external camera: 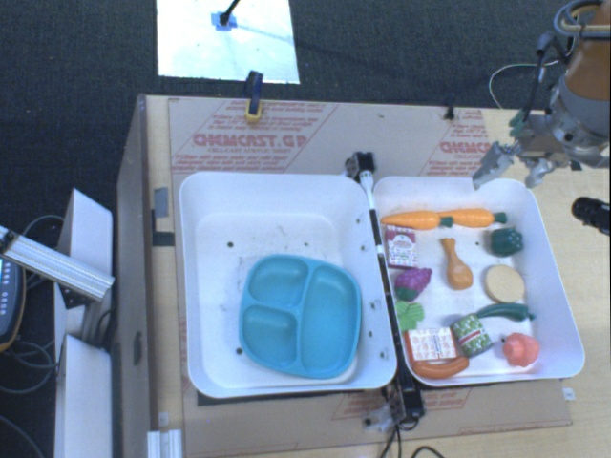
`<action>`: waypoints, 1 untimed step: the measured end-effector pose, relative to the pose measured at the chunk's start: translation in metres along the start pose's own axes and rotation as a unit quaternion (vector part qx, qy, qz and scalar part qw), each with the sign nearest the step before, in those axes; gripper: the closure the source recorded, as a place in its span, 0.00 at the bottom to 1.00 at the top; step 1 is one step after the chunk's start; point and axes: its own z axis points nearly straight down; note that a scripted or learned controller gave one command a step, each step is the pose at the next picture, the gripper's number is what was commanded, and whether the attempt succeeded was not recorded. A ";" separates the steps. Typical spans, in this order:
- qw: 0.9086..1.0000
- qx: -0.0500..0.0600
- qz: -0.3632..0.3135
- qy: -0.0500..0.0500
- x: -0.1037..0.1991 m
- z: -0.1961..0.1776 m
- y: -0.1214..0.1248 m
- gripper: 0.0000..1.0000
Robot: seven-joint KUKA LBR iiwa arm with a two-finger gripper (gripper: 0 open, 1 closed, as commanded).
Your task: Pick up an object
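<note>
Hovering above right bin's (pixel 544 219) far corner, gripper (pixel 516 165) showing fingers spread, grasping nothing. Toy food lying loose in that bin, carrot (pixel 444 219) nearest, likely candidate. Blue tray (pixel 301 316) sitting in left bin (pixel 215 256), apart.

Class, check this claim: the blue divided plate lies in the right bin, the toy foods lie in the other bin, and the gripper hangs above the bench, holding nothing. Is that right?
Not quite. The camera view shows the blue divided plate in the left bin; the toy foods, such as the carrot, lie in the right bin. The gripper does hang above the bench, holding nothing.
</note>
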 end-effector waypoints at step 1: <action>1.000 0.002 0.000 0.001 0.025 0.145 -0.012 0.00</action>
